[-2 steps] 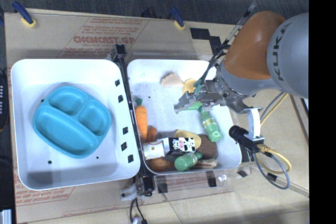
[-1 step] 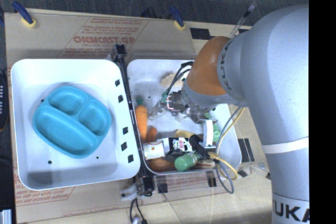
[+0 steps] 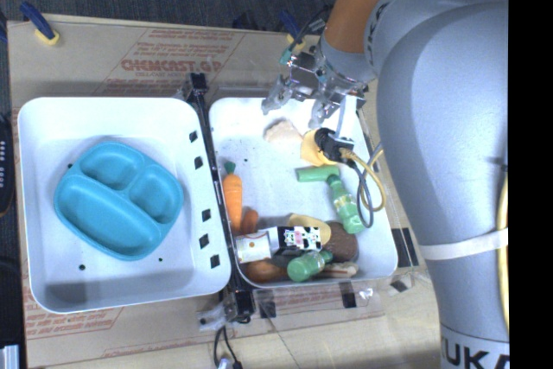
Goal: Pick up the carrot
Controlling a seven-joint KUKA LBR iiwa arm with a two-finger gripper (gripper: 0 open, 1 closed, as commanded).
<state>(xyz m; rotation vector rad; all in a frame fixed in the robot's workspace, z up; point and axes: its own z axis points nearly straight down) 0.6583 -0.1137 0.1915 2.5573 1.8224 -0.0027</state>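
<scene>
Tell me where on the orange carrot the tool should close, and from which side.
Probably on the thick upper half of the orange carrot with a green top, coming from straight above. It lies flat along the left wall of the right white bin, so the fingers should close across its width. Its lower end touches the pile of toy foods, while the upper half is freer, though the wall side looks tight.

We see two bins on the surface. Left bin holds a divided plate. In the right bin: carrot by the left wall, bottles piled along the near wall, gripper over the far end w/ a small pale item just below it.
</scene>
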